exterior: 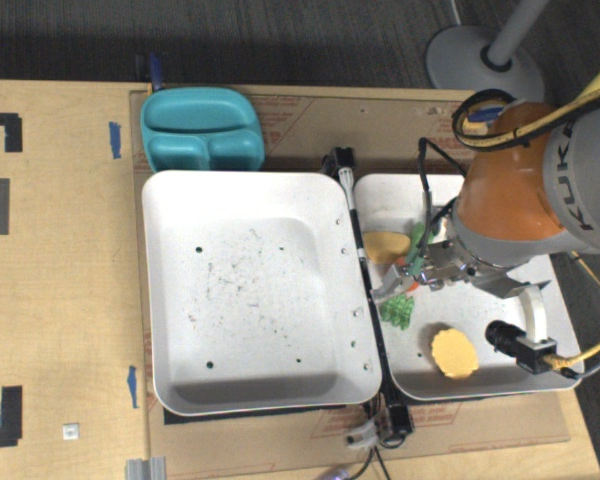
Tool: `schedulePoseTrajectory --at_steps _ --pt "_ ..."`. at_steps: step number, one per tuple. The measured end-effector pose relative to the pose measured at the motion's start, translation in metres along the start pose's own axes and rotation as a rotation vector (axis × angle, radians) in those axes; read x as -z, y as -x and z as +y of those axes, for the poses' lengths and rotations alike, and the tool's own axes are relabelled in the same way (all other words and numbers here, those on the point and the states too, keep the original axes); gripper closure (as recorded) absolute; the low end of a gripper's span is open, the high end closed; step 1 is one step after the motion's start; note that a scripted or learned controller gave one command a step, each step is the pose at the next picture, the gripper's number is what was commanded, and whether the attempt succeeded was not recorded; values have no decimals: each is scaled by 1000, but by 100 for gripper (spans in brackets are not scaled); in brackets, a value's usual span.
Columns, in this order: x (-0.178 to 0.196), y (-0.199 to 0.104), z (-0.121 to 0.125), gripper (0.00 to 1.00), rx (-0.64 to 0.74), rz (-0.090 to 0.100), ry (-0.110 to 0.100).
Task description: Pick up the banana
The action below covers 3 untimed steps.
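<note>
Yellow banana [387, 245] beside green toy [398, 312], round yellow piece [453, 353] near, fingers' state unclear.

Single fixed camera above bench [60, 268], looking down at slant. Both white bins in frame side by side: left bin [255, 288] near centre, right bin [480, 383] toward right edge. Arm [520, 183] enters from right, close under lens. Dark floor [280, 18] runs along top. Medium distance, whole bench top readable.
</note>
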<state>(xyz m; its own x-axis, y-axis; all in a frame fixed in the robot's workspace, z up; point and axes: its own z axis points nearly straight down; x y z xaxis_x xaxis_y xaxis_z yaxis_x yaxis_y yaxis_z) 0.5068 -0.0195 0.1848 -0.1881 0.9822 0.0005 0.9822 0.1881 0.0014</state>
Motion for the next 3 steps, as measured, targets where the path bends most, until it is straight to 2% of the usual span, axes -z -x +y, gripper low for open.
schedulePoseTrajectory --at_steps 1,2,3 --pt "0 -32 93 0 -2 0 0" --pt "-57 -90 76 0 103 -6 10" --pt "0 20 11 0 -156 -2 0"
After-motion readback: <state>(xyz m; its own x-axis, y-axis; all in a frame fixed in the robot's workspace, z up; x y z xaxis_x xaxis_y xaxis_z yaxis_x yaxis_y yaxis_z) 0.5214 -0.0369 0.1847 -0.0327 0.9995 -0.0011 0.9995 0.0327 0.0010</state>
